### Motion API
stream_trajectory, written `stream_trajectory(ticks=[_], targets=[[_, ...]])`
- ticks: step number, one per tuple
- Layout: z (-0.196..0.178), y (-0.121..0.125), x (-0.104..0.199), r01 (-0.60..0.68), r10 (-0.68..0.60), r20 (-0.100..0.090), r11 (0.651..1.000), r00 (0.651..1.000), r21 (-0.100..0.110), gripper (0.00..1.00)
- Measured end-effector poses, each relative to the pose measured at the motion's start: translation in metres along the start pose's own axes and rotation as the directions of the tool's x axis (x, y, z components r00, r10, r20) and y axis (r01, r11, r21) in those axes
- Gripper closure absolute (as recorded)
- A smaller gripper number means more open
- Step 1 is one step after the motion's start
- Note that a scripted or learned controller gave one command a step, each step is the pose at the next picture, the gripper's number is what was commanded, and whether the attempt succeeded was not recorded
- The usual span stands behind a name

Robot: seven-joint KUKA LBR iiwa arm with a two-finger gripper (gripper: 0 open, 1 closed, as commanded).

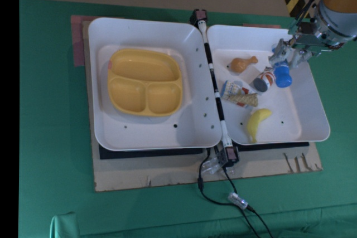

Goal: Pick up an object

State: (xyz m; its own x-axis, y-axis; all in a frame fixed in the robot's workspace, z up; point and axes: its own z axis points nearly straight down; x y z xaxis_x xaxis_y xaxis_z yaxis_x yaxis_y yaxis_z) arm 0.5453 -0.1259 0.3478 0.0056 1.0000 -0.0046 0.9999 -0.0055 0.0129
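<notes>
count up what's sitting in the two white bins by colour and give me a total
Yellow: 2, the divided tray and the banana
Orange-brown: 1, the drumstick
Blue: 1, the blue object
Mixed colours: 2, the small can and the cone packet
Total: 6

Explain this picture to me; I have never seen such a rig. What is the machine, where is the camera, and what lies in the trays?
One camera looks down at a slant on two shallow white bins. The left white bin holds a yellow divided plastic plate. The right white bin holds a toy chicken drumstick, a toy ice-cream cone, a small can, a blue object and a yellow toy banana. The grey robot arm reaches in from the right; its gripper hovers above the blue object. Nothing is visibly held.
</notes>
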Motion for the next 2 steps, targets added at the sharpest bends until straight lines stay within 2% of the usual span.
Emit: stream_trajectory(ticks=[1,2], targets=[[-0.036,-0.022,0.012,0.001,-0.001,0.000,1.000,1.000,-0.001,1.00],[-0.038,-0.064,-0.002,-0.003,0.003,-0.002,1.000,1.000,0.005,1.00]])
